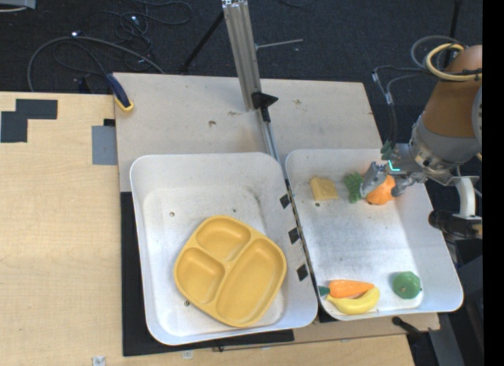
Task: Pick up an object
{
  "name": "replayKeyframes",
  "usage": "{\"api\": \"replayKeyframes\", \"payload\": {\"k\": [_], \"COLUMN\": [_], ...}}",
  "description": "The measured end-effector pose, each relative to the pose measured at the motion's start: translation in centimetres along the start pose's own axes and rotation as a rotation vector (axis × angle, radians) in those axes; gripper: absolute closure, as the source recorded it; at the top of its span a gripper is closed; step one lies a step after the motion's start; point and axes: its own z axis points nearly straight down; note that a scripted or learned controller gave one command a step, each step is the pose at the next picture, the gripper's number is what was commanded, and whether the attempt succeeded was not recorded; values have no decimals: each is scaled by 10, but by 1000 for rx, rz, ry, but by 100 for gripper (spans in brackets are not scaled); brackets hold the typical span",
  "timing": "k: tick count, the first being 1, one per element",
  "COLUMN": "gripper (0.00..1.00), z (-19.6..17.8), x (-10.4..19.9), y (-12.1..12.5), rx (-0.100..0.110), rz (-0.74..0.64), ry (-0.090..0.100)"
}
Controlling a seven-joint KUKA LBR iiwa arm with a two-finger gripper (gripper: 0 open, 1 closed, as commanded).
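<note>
so, pick barely started
end effector (378, 181) sits down at the orange fruit (381, 194), can't tell its grip; nothing lifted yet.

The gripper (376, 181) covers part of an orange object (381, 194) — its fingers' state unreadable — and the arm (453, 112) runs off the right edge.

Glossy yellow plastic tray (230, 270) — matt scuffed white bin (157, 199) — pale wood-grain bench (55, 231).

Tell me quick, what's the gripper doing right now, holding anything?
Gripper: down at the orange toy in the right bin; whether it grips the toy cannot be told.
</note>
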Motion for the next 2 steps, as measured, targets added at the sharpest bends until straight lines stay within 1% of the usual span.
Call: {"api": "replayKeyframes", "payload": {"k": [1,2], "gripper": [0,0], "z": [-1,63], "x": [0,3], "y": [1,-3], "rx": [-3,3], "rz": [0,-1], "ry": [-1,0]}}
